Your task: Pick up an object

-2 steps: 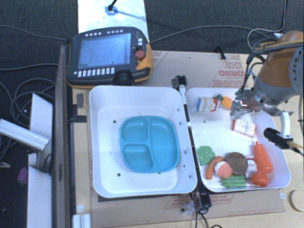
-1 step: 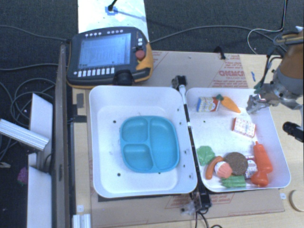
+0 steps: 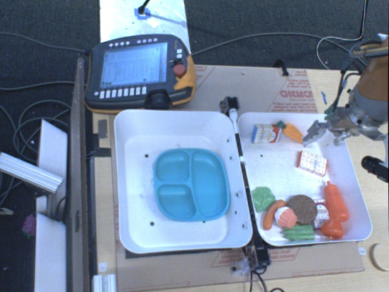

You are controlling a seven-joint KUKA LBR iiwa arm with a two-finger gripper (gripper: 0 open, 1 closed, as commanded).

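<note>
The right bin (image 3: 352, 163) holds a white and blue carton (image 3: 265, 133) and an orange carrot (image 3: 292, 132) at its back. A red and white box (image 3: 312, 162) lies in the middle right. Along the front lie an orange bottle (image 3: 335, 202), a brown round piece (image 3: 302, 209), a green piece (image 3: 263, 198), a sausage (image 3: 273, 213) and a green pod (image 3: 298, 233). My gripper (image 3: 326, 134) hangs open above the bin's back right, just right of the carrot and above the red and white box, with nothing between its fingers.
The left bin (image 3: 134, 157) holds a blue divided plate (image 3: 191, 184). A teach pendant (image 3: 140, 72) sits behind the left bin. Cables run over the dark floor at left and back. A cardboard sheet (image 3: 261, 87) lies under both bins.
</note>
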